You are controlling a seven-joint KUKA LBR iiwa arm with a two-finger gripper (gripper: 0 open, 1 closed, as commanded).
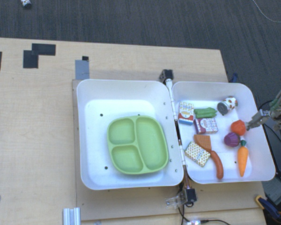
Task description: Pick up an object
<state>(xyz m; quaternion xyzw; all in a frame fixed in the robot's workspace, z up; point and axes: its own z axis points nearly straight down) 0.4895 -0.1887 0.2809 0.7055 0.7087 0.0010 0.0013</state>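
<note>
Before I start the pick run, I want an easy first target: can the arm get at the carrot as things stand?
Probably yes. The carrot lies near the right bin's right wall, on the arm's side, with nothing on top of it; only the purple ball sits close to its top end.

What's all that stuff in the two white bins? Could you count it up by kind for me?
Green divided plate, left bin: 1
Toy vegetables and fruit, right bin: carrot, orange tomato, purple one, green one: 4
Sausage: 1
Small boxes and packets: 4
Small can: 1
Total: 11
</note>
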